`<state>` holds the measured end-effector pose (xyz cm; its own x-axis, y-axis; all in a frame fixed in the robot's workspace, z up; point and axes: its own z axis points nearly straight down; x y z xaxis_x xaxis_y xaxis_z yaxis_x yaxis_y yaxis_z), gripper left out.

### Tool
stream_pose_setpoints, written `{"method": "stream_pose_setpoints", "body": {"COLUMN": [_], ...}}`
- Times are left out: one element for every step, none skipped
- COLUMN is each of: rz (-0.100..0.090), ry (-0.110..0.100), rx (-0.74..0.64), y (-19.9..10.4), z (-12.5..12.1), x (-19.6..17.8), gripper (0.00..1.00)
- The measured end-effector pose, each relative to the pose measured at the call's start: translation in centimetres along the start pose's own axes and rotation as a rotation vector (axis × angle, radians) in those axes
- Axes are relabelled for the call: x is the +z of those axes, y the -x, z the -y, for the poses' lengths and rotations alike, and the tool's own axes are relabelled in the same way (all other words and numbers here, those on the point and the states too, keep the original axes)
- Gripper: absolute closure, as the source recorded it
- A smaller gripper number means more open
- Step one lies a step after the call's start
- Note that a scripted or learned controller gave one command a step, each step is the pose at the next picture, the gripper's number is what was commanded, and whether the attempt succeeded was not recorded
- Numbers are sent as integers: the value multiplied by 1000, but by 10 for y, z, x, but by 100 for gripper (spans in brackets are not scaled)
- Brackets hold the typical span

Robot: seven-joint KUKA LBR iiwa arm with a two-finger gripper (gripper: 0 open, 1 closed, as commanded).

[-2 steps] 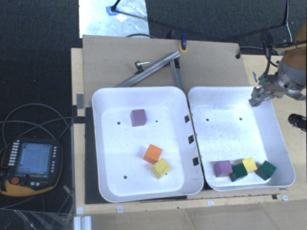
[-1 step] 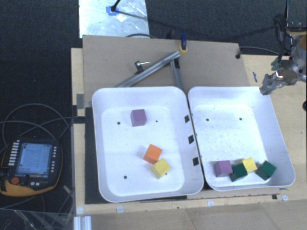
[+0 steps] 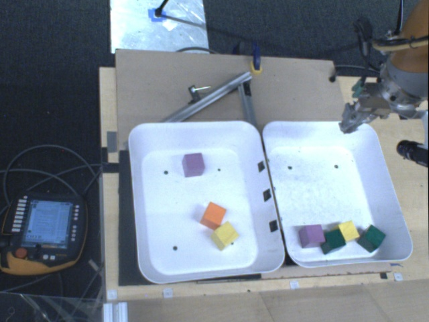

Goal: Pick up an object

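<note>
The left bin (image 3: 144, 180) holds a purple cube (image 3: 193, 164) near its middle back, with an orange cube (image 3: 213, 214) and a yellow cube (image 3: 225, 235) touching each other nearer the front. Along the front wall of the right bin (image 3: 385, 173) sit a purple cube (image 3: 311, 235), a dark green cube (image 3: 332, 240), a small yellow cube (image 3: 348, 230) and another green cube (image 3: 371, 237). My gripper (image 3: 348, 124) hangs over the right bin's back right corner, far from all the cubes, and I see nothing in it.
A metal bar (image 3: 208, 98) lies slanted on the brown board behind the bins. A teach pendant (image 3: 43, 230) with cables rests to the left of the bench. Black clips (image 3: 267, 194) join the two bins at the middle.
</note>
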<state>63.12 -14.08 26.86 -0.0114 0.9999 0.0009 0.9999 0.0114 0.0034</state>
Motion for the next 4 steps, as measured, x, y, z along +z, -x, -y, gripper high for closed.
{"method": "stream_pose_setpoints", "body": {"rz": [-1, -1, -2, -2], "ry": [-3, -3, -4, -4], "rx": [2, 1, 1, -1], "y": [-43, -91, -142, -206], "z": [4, 16, 24, 29], "x": [6, 2, 18, 19], "gripper": [100, 100, 100, 100]}}
